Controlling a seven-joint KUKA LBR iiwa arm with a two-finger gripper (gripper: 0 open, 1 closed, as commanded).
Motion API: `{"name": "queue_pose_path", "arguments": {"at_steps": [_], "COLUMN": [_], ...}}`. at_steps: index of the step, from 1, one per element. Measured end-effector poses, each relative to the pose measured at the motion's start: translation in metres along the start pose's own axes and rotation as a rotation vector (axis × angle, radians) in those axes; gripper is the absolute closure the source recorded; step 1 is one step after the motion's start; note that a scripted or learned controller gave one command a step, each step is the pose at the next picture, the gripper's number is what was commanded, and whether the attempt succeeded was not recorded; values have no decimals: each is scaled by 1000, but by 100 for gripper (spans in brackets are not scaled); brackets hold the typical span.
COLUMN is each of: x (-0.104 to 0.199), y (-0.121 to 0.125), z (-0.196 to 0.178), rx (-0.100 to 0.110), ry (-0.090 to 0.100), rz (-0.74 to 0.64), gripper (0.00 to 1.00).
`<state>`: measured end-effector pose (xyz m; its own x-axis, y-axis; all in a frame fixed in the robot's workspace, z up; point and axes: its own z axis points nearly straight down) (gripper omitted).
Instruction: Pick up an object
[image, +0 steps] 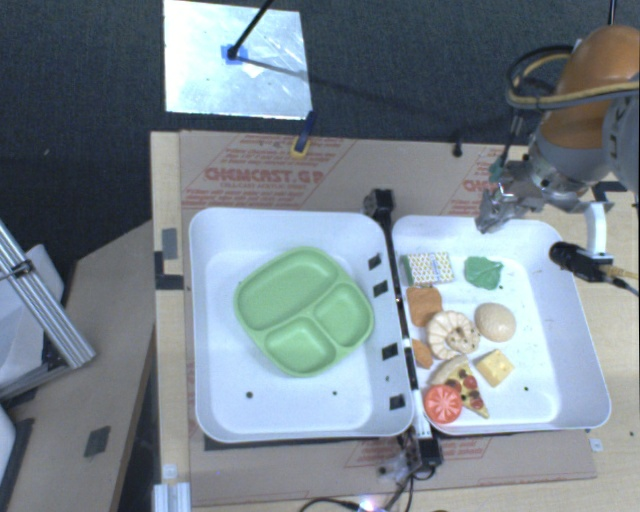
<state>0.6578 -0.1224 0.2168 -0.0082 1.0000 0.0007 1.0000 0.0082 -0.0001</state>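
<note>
I see the gripper (492, 218) over the far edge of the right bin (575, 345), and it looks too small and blurry for me to tell its state. The toy food lies below it: a green leaf (483, 271), an egg (494, 321), cheese (493, 368), a tomato (443, 403). The green plate (303, 311) sits in the left bin (215, 300).

The scene is viewed from a single fixed camera set above the bench (120, 330), angled downward at a slant. Both white bins (215, 400) are taken in whole from moderate height, with the arm (590, 110) entering at the right.
</note>
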Motion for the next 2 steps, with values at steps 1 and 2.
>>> {"name": "queue_pose_path", "arguments": {"at_steps": [1,2], "x": [44,82], "y": [-28,-47], "z": [-11,-9], "rx": [0,1], "ry": [0,0], "rz": [0,0], "gripper": [100,100]}}
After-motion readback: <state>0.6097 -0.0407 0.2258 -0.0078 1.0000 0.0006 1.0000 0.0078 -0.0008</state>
